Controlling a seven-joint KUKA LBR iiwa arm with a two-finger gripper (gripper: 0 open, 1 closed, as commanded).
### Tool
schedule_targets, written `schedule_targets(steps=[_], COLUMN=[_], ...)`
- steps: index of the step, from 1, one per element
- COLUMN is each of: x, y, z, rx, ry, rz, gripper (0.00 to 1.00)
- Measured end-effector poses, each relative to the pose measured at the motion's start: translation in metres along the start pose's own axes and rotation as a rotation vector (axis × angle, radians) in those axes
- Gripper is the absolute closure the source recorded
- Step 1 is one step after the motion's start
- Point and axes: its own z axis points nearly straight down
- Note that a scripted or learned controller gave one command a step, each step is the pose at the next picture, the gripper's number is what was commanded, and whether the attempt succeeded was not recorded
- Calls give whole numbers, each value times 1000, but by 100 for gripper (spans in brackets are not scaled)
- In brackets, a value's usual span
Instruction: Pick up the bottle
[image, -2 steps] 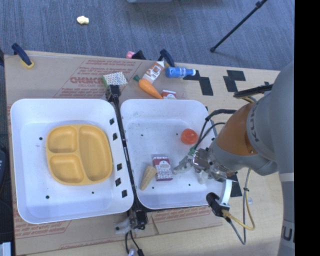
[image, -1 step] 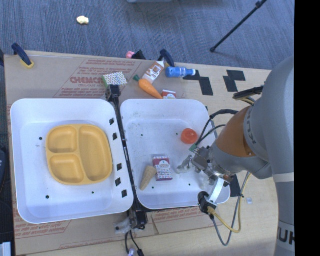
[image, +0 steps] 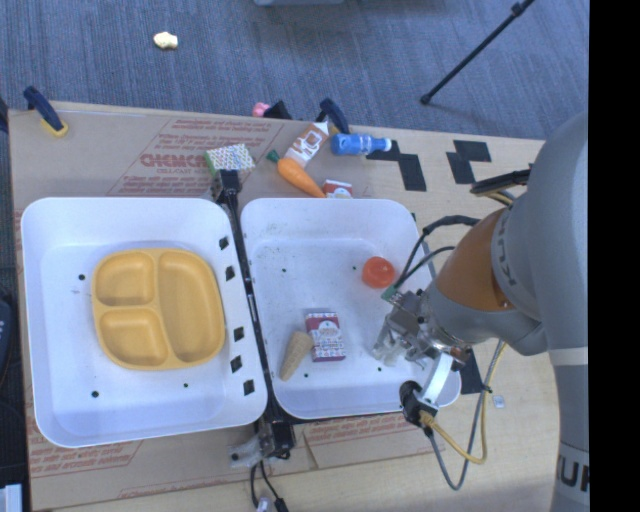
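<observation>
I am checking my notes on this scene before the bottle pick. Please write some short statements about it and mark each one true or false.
1. The yellow tray lies in the left bin. True.
2. The blue bottle lies in the right bin. False: it lies on the cardboard behind the bins.
3. A red ball is in the right bin. True.
4. The gripper is above the left bin. False: it is at the right bin's right side.
5. The carrot lies on the yellow tray. False: it lies behind the right bin.
</observation>
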Motion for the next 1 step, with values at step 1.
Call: schedule_targets(steps=[1], x=[2], y=[-2], z=[-109], rx=[-7], ry=[-1], rz=[172], gripper=[100])
